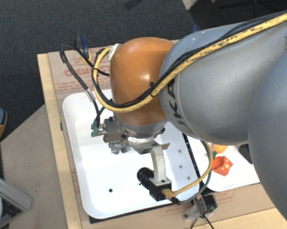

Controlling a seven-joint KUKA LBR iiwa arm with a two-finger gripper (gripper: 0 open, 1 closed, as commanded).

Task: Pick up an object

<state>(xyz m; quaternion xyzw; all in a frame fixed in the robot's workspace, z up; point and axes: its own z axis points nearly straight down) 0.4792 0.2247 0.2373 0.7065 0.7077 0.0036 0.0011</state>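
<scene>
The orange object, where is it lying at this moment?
In the camera view, the orange object lies in the right bin, close to its edge nearest the left bin, just below the grey arm that overhangs it.

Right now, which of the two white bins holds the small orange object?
The right white bin, under the grey arm; the orange object lies near its left wall. The left bin sits below the wrist.

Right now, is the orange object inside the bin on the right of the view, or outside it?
Inside. The orange object lies on the white floor of that bin, partly hidden by the arm.
</scene>
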